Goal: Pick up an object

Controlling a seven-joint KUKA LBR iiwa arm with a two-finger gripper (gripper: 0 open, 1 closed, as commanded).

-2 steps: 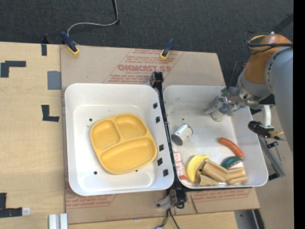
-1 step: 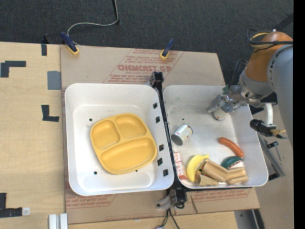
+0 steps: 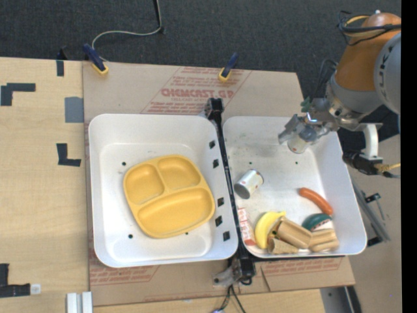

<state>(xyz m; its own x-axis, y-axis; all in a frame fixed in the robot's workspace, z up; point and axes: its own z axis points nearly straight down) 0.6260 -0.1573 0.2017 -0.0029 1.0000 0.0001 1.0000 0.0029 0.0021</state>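
Your end effector [image 3: 297, 137] sits over the upper right part of the right bin [image 3: 273, 130], close to its far wall, at the tip of the grey arm [image 3: 365, 64] that enters from the right edge. You cannot tell from this slanted view whether its tips stand apart or together; the tool reads as a pale blur, and nothing can be seen between them.

Nothing lies directly beneath the tool. The nearest item is a small silver can [image 3: 248, 182], lying on its side near the bin's left wall, well apart from the end effector. An orange carrot-shaped piece [image 3: 316, 200] lies toward the right wall, tilted. In the near corner you have a cluster touching one another: a yellow banana [image 3: 265, 227], tan bread-like pieces [image 3: 305, 237], and a dark green item [image 3: 317, 221] resting just behind them. A red-and-white label [image 3: 244, 225] lies flat beside the banana, against the divider.

The left bin [image 3: 104, 175] holds a yellow divided plate [image 3: 169, 195], flat, with three compartments, roughly central.

Both bins rest on a brown cardboard sheet [image 3: 189, 90] laid over the counter [image 3: 36, 175]. Two blue-and-yellow clamps [image 3: 96, 58] grip the sheet's far edge. A black cable [image 3: 153, 5] runs across the dark floor behind.
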